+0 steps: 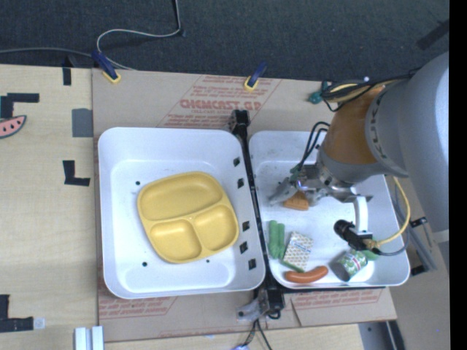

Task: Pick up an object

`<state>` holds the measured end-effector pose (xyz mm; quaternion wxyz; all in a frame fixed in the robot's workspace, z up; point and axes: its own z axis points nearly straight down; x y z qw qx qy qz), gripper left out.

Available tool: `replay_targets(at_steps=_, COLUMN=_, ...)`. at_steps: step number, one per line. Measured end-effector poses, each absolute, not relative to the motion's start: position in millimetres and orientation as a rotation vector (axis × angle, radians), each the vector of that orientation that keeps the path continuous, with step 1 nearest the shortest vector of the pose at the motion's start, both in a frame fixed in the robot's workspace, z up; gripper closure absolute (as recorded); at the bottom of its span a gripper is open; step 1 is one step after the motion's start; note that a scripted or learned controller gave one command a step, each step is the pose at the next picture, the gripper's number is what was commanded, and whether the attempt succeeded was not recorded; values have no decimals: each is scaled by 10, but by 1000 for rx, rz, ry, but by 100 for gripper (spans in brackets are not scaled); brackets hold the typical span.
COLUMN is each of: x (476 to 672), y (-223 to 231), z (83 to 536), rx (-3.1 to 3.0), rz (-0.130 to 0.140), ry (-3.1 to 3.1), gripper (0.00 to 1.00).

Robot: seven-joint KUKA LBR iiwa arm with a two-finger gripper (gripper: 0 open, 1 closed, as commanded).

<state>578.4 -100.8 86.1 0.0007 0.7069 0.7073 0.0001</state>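
Right bin [271, 156] holds the loose clutter; left bin [117, 195] holds just a yellow divided plate [188, 216], lying flat and well apart from the action. Both bins sit side by side on the cardboard-topped counter [211, 104].

Gripper [293, 193] is low in the right bin, upper-left area, right over an orange wedge [296, 203]. This is the likely pick target, since it's the item closest to the tool and it lies apart from the rest, so there's room to come down around it. Fingers [279, 192] look spread: one prong angles out to view-left of the wedge, the other sits nearer its right side. The wedge lies on the bin floor just under or between the tips and doesn't read as pinched. Contact is hard to confirm from this angle.

The other items bunch along the bin's near edge: green pod [276, 239] by the left wall, patterned packet [297, 250] just beside it, sausage [306, 274] near the front rim, green can [352, 264] on its side in the front-right corner. They're packed tighter, so they'd be harder to grab cleanly.

Arm [365, 133] reaches in from view-right. The orange band is above the wrist, the wrist is bent downward, and the tool points down and slightly toward the divider between the bins.

Judgement: at the grasp stage, object not yet lifted. The next move needs the tips closing squarely on the wedge; it is low and flat, so it could slip out or get pushed aside.
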Motion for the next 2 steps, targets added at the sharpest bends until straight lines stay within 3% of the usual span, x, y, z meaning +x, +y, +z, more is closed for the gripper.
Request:
replay_targets(at_steps=1, x=5789, y=-1011, z=954, rx=2218, rz=1, ry=2220, gripper=100)
replay_targets(at_steps=2, x=5051, y=-586, z=2180, rx=2220, rz=1, ry=2224, gripper=100)
